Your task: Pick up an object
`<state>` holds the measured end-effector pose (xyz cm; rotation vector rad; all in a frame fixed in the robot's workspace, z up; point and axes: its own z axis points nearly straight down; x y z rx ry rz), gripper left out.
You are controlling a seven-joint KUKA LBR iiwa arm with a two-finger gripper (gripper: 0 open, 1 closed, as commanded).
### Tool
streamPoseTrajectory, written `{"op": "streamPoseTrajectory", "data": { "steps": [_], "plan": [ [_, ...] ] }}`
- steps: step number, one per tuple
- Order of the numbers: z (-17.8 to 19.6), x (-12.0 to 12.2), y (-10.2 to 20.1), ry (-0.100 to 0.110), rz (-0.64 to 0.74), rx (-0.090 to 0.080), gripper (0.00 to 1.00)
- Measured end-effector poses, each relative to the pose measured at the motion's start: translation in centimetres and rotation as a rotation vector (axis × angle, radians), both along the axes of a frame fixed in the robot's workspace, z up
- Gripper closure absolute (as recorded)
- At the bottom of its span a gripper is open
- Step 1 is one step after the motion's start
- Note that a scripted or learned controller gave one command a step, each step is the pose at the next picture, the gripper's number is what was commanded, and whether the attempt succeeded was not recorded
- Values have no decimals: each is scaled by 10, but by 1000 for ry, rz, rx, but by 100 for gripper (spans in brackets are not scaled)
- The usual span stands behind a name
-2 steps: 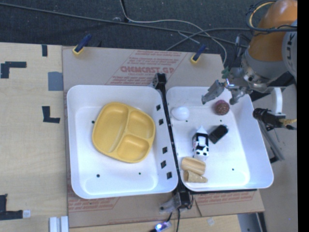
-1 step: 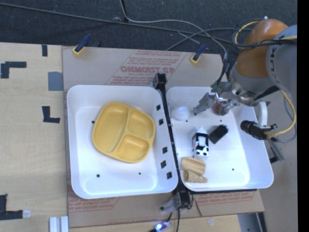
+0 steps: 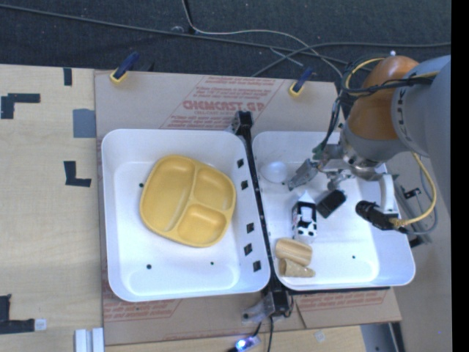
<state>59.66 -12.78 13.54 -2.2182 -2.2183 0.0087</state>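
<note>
A tan bread-like piece (image 3: 294,257) lies at the right bin's (image 3: 388,270) near left corner. Just beyond stands a black-and-white cow figure (image 3: 305,220). Farther in, the gripper (image 3: 316,173) hovers with fingers spread, holding nothing. A yellow divided plate (image 3: 187,199) fills the left bin (image 3: 121,218).

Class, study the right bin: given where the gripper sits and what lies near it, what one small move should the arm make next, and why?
Probably a short shift toward the bin's front, then down. The gripper hangs over the right bin, just behind the black-and-white cow toy, the nearest object. The tan bread-like piece lies further forward, the yellow divided plate in the other bin.
</note>
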Motion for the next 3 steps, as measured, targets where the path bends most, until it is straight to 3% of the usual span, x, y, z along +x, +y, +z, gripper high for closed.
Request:
{"op": "streamPoseTrajectory", "data": {
  "steps": [1, 2, 3],
  "plan": [
    [-53, 0, 0, -6, 2, -2, 0],
    [-40, 1, 0, -8, 2, -2, 100],
    [21, -5, 3, -10, 1, 0, 100]
  ]
}}
